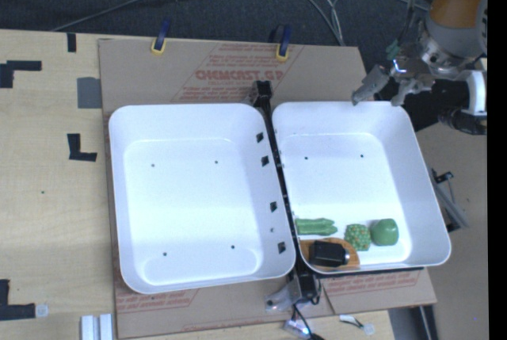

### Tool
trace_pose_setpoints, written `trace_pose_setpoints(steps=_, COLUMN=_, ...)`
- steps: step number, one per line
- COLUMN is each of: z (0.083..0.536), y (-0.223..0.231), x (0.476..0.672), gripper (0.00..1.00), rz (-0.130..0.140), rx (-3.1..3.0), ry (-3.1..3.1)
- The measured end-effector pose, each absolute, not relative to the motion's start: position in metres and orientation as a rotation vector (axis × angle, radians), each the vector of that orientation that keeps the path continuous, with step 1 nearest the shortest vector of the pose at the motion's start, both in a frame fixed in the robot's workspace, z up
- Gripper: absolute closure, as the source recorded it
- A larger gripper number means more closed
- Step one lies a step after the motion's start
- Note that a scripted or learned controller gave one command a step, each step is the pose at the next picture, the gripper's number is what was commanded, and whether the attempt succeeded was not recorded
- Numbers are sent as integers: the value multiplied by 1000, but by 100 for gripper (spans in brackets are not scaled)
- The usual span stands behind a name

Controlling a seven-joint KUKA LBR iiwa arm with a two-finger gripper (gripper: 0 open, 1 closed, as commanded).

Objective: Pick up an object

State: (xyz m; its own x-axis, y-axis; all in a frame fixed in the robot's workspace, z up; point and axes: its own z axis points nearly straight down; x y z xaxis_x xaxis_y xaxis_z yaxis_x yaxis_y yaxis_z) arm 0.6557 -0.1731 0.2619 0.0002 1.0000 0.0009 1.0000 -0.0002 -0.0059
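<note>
Green pod (pixel 316 227) lengthwise left-right

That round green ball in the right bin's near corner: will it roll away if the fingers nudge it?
Probably. The green ball looks round and smooth, so a sideways nudge would likely roll it. The bin wall and the bumpy green piece flank it closely and may stop it. It seems small and light, so it could squirt out of a closing pinch.
</note>
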Motion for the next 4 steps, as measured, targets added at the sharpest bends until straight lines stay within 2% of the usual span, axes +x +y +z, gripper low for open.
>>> trace_pose_setpoints(steps=1, z=265, y=-173, x=657, gripper=0, rz=0, rx=-2221, ry=-2222)
trace_pose_setpoints(steps=2, z=212, y=-166, x=648, gripper=0, rz=4, rx=-2218, ry=-2219)
trace_pose_setpoints(steps=3, z=161, y=-171, x=655, gripper=0, rz=5, rx=-2218, ry=-2219)
trace_pose_setpoints(steps=4, z=97, y=-170, x=653, gripper=0, rz=6, rx=-2217, ry=-2219)
